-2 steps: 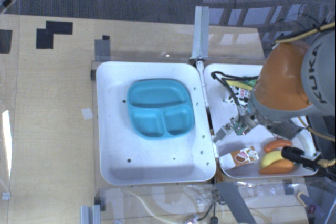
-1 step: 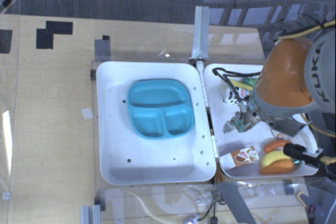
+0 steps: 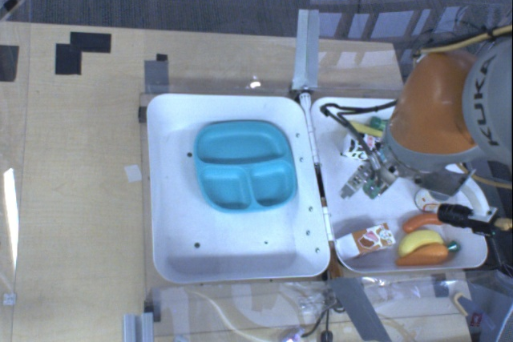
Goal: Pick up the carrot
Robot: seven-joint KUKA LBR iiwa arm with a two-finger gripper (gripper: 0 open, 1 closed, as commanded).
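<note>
In the camera view the gripper hangs over the right bin at centre right, whether its fingers are parted or closed being impossible to tell, while the carrot lies at lower right, touching a banana, and a blue tray sits in the left bin.

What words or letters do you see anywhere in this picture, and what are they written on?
"KUK", running down the grey arm at the right edge; the word is cut off there.
The small printed box in the right bin has a picture and marks, too small to read.
A black-and-white patterned thing near the gripper carries print, too blurred to read.
</note>
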